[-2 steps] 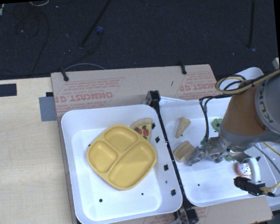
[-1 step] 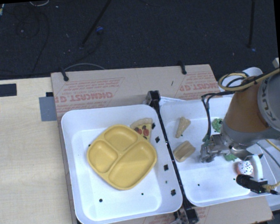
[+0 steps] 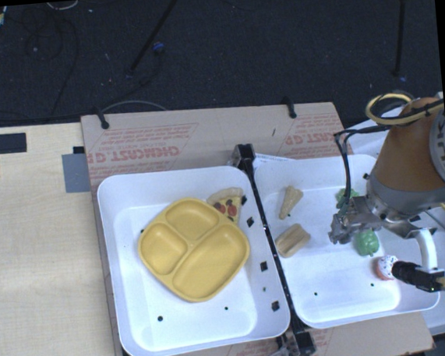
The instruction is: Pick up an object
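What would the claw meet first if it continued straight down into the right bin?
Probably the green object right beside the claw, otherwise the right bin floor; depth is unclear from this slanted view.

Left of the green toy, bare bin floor lies open; two tan pieces stand beyond it
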You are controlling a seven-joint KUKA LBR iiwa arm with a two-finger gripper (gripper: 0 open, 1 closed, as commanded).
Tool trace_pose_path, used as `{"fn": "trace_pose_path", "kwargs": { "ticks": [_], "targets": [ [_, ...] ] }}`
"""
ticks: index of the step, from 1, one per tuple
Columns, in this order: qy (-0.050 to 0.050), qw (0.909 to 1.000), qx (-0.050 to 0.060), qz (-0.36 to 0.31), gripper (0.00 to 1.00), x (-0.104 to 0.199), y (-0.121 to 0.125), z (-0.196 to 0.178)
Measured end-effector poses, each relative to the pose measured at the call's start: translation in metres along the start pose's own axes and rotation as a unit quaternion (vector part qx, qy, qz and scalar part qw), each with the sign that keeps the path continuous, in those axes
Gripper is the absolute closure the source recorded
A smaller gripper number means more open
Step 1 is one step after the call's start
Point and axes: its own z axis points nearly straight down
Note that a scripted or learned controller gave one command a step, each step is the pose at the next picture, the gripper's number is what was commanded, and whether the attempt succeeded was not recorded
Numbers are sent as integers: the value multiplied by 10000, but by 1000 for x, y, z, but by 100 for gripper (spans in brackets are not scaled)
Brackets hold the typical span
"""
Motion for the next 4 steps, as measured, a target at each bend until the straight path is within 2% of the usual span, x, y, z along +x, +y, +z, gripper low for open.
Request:
{"fn": "trace_pose_path", "kwargs": {
  "ticks": [2,4],
  "targets": [
    [-1,10000,-10,-30,100,5,7,-99],
    [9,10000,27,-44,100,119,17,-97]
  ]
}}
